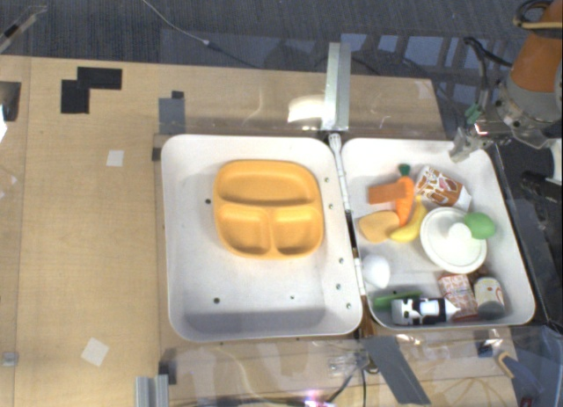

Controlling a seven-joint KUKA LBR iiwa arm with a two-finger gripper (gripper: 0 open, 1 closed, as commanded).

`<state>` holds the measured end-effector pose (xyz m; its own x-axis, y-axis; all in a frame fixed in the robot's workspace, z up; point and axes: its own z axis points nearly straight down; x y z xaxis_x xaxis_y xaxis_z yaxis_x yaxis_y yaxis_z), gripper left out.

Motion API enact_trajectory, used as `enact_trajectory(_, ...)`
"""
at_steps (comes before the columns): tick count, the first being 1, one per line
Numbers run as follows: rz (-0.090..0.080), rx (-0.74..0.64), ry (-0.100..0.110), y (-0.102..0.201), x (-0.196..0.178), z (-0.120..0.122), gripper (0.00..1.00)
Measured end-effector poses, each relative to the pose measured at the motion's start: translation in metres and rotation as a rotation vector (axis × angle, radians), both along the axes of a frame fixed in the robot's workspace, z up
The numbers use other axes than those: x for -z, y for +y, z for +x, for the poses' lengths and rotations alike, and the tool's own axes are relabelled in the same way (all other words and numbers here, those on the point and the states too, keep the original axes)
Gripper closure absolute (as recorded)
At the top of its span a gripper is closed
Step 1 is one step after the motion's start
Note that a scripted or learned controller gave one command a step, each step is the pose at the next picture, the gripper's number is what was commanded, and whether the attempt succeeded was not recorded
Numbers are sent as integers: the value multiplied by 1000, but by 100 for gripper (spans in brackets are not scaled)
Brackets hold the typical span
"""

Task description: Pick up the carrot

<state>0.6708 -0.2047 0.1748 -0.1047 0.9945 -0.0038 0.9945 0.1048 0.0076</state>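
I'd lower onto the slim orange carrot near the right white bin's far-left corner; the gripper's state I cannot tell.

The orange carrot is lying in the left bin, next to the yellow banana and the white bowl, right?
Not quite. The carrot lies in the right bin, not the left one. It does sit next to the yellow banana and the white bowl. The camera view shows this; the left bin holds the yellow tray.
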Motion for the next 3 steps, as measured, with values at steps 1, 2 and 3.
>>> enact_trajectory(1, 3, 289, 3, 0, 23, -1, 100)
enact_trajectory(2, 6, 655, 0, 17, 0, 0, 100)
enact_trajectory(3, 7, 968, 1, 19, 0, -1, 100)
